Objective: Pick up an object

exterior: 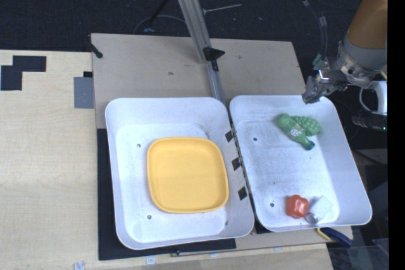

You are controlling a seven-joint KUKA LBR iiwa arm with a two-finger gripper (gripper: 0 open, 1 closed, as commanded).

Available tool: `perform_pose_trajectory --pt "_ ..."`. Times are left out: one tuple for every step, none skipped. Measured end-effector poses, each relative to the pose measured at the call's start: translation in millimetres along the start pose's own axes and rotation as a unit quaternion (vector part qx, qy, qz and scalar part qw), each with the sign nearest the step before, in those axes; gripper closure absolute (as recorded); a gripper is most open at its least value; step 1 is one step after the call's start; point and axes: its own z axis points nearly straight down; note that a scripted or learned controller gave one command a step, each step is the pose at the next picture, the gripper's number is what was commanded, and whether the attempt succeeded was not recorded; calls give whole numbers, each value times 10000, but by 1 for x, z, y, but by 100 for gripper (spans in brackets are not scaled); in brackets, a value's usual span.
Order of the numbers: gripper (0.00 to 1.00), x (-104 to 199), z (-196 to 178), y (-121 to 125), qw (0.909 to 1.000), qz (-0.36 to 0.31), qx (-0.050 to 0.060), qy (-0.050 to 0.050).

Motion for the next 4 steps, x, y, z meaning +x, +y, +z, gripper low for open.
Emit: perform_pose_trajectory --pt "100 -1 -15 0 10000 2 17 4" --pt "100 55 -19 -1 10000 -18 18 9" --pt "100 103 -8 -16 10000 -15 23 9" --pt "100 152 6 -23 10000 -17 28 10"
